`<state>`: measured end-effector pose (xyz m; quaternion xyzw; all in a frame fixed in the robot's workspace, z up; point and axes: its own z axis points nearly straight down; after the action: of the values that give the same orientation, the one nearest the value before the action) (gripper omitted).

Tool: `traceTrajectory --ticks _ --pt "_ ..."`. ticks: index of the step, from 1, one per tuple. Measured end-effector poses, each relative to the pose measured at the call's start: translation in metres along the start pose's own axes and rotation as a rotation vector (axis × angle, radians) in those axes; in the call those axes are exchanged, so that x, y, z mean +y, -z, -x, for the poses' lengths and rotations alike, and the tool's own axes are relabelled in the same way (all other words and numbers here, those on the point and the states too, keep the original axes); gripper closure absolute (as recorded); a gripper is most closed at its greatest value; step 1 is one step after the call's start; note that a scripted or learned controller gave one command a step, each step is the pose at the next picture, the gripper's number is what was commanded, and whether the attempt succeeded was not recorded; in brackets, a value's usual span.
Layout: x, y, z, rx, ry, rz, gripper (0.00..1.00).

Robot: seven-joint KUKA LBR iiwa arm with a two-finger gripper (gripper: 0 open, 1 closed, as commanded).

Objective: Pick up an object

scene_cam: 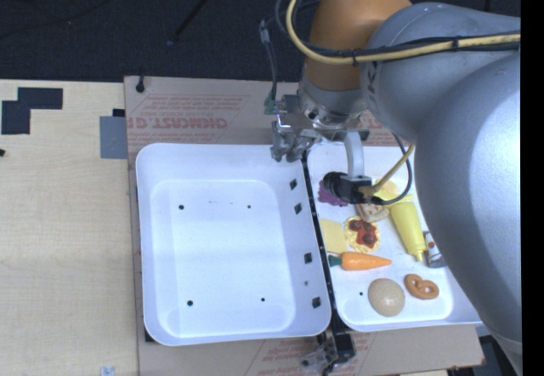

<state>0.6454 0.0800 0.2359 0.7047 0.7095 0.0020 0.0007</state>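
The hand (287, 145) hangs over the far end of the divide between the two white bins; whether it is spread or pressed together cannot be told. Closest to it, just to its right and a little nearer, a purple object (326, 192) lies in the right bin (350, 299). Nearer still lie a carrot (365, 261), a beige egg (386, 296) and a pretzel (421, 287).

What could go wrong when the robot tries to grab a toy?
The grey two-finger gripper sits above the edge between the bins, not over a toy, so it might grab nothing or bump the rim of the right white bin. The orange plastic carrot, yellow flat slice and round tan ball lie crowded, so one grab could knock the neighbours.
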Motion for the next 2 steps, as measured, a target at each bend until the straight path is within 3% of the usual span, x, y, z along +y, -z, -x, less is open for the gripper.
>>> traceTrajectory --ticks 2 --pt "-0.001 0.025 -0.145 0.001 0.001 -0.005 1.00"
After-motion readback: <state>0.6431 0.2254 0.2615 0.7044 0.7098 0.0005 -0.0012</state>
